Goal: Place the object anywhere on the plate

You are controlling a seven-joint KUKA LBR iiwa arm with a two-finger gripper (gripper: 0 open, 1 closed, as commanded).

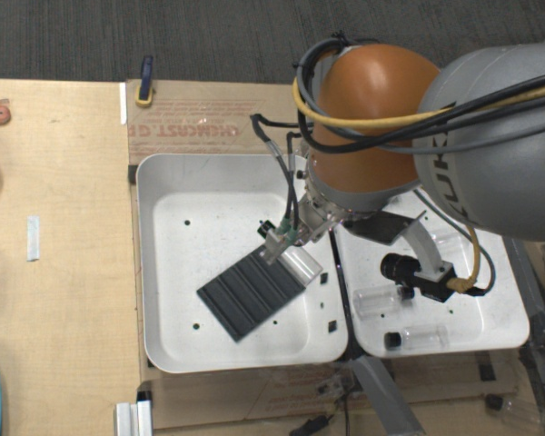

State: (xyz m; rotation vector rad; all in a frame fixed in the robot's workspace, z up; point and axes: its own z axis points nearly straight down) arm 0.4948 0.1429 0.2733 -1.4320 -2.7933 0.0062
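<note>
The plate (252,294) is a dark grey ribbed rectangle lying at a slant in the left bin (168,271), towards its lower middle. My gripper (280,240) hangs just over the plate's upper right corner, under the orange wrist band (368,121). A small silvery block (301,262) lies right below the gripper tip, against that corner of the plate. Whether the gripper holds this block cannot be made out. Clear plastic pieces (416,338) lie in the right bin (490,321).
The arm's grey body (500,134) covers the upper part of the right bin. A black fitting (409,271) with a yellow cable hangs over that bin. The wall between the bins (341,298) runs just right of the plate. A blue clamp (146,78) sits on the cardboard behind.
</note>
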